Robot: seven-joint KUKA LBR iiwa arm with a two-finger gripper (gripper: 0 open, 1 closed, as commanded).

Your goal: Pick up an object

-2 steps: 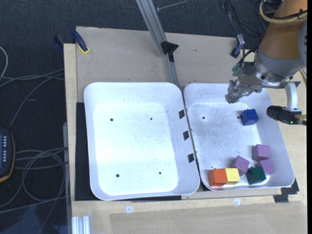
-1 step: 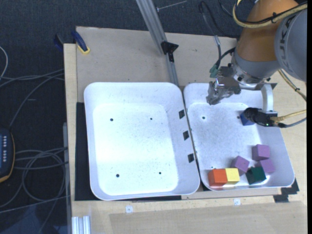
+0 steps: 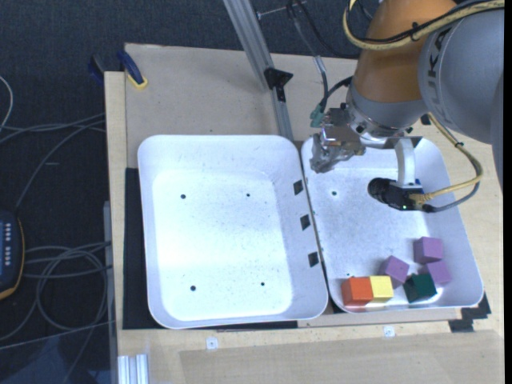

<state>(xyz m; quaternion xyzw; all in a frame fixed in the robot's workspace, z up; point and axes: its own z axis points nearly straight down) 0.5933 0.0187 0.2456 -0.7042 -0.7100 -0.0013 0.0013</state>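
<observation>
White bins sit side by side on the worktop (image 3: 200, 78). The end effector (image 3: 326, 160) hangs over the right bin's (image 3: 352, 214) far-left corner; whether it is wide or narrow, I cannot tell. Blocks cluster near-right, well apart: orange (image 3: 358, 290), yellow (image 3: 382, 287), green (image 3: 418, 287), three purple (image 3: 430, 249).

One fixed camera looks down at a slant on both bins (image 3: 160, 154), arm (image 3: 448, 46) entering from right.

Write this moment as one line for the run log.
end effector: over right bin far-left part | blocks: orange block, yellow block, green block, near edge | grasp: not yet
</observation>
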